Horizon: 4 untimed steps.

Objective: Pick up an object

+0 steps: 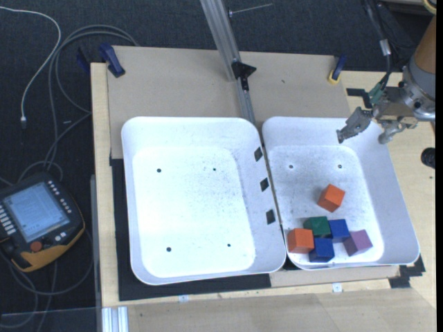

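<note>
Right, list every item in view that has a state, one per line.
Gripper: jaws open, nothing between them, above the right bin's far rim.
Lone orange block: tilted, apart from the others.
Block cluster: bunched at the near wall, untouched.
Handheld pendant: screen lit.

The arm (423, 54) reaches in from the right, wrist turned toward the far right corner of the right bin (387, 164). The gripper (365, 130) hangs there, fingers (351, 128) spread apart, nothing between them.
</note>
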Tool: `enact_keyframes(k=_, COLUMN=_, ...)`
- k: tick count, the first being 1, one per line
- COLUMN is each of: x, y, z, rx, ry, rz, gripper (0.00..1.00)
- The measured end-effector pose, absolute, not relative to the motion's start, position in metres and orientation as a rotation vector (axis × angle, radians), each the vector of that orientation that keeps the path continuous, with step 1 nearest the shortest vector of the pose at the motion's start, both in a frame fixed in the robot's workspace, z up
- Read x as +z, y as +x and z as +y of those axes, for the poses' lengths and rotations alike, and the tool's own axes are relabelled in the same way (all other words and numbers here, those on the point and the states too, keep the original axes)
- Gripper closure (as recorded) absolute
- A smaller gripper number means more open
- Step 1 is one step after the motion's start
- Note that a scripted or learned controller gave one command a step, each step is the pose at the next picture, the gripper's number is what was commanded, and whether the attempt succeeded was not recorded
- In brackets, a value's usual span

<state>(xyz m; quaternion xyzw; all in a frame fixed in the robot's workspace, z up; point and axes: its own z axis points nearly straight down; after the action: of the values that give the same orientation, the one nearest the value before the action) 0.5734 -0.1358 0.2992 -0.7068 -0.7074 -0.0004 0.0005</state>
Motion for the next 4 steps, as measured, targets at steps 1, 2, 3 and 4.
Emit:
enact_keyframes(k=1, x=0.174, y=0.498, z=-0.178, rx=0.009, ry=-2.220, rz=-2.210, gripper=0.00)
enact_keyframes(k=2, x=0.095, y=0.530, z=-0.163, rx=0.004, ry=-2.213, rz=-2.217, gripper=0.00)
enact_keyframes(k=3, x=0.133, y=0.500, z=-0.149, rx=-0.001, ry=-2.219, rz=-2.219, gripper=0.00)
enact_keyframes(k=4, x=0.098, y=0.492, z=-0.125, rx=0.000, ry=-2.216, rz=-2.219, gripper=0.00)
